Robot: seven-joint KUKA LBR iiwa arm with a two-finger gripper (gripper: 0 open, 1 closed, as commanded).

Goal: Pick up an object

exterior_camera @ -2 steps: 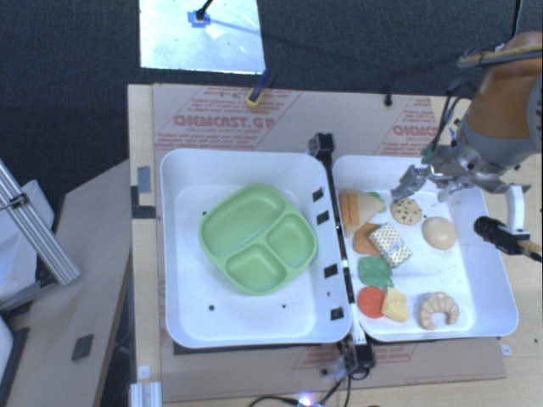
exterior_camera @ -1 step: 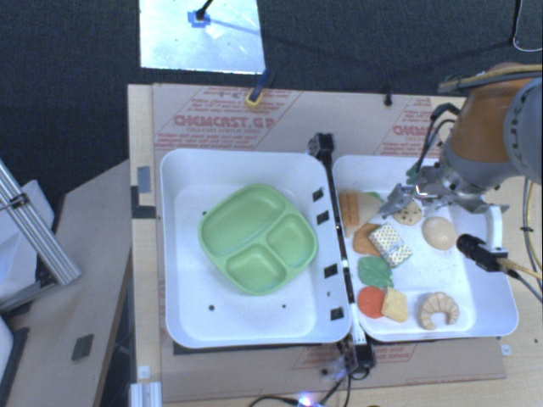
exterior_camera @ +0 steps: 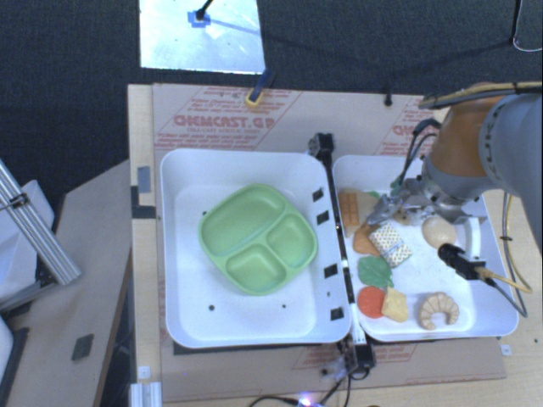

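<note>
Reaching step, by the look of it: pincer (exterior_camera: 392, 206) low in the right bin (exterior_camera: 492, 312), hovering over the clutter near its upper left part. Cannot tell from this angle how the pincer stands, wide or narrow; nothing visibly held.

Just below the pincer, a patterned block (exterior_camera: 389, 244), likeliest target, lying partly on an orange slice (exterior_camera: 365, 242). Just to its left, a tan cracker (exterior_camera: 349, 206). Further below, a green leaf (exterior_camera: 374, 271), a red tomato (exterior_camera: 371, 301) and a yellow cheese wedge (exterior_camera: 395, 306), all close together. Off to the lower right, a croissant (exterior_camera: 438, 310), well apart from the rest, and a pale egg (exterior_camera: 439, 231) beside the wrist.

Next move probably: straight descent onto one piece, then closing.

Little room: divider wall between bins close on the left, neighbours crowding the block. More space around the croissant. Left bin (exterior_camera: 182, 312) with green tray (exterior_camera: 259, 238) well away.
</note>
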